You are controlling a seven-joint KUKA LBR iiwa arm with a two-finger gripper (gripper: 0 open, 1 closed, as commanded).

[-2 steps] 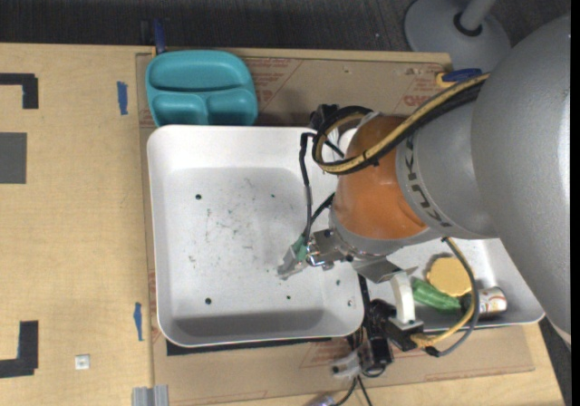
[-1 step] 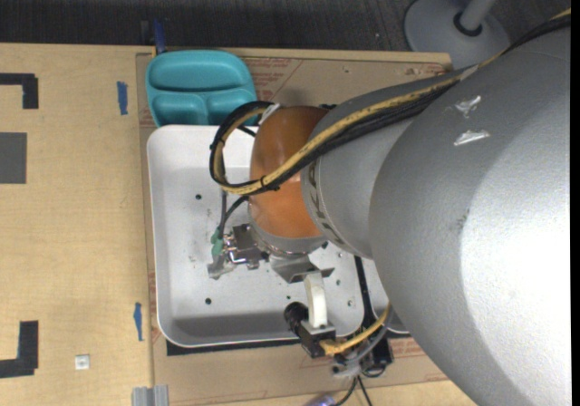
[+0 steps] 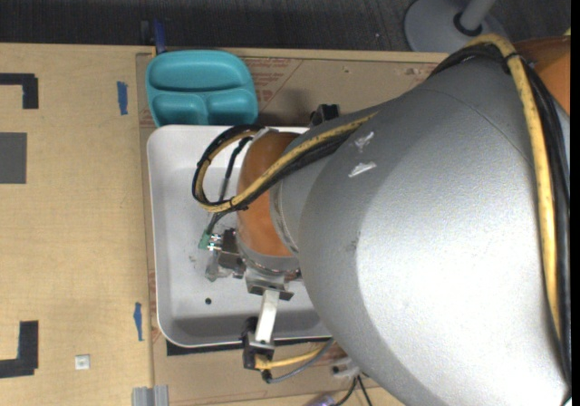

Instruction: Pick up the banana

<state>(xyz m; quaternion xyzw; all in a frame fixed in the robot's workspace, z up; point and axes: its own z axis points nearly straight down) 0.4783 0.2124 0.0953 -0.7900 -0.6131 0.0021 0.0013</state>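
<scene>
1. White bin (image 3: 172, 214): the arm (image 3: 426, 232) covers most of it, and we see only a strip of floor at its left.
2. Gripper (image 3: 220, 257): low over that strip. We cannot tell its state.
3. Banana: we cannot tell where it lies.
4. Teal tray (image 3: 201, 87): just beyond the bin's far edge.

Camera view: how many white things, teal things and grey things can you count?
White: 1, the bin
Teal: 1, the tray
Grey: 1, the robot arm
Total: 3
</scene>
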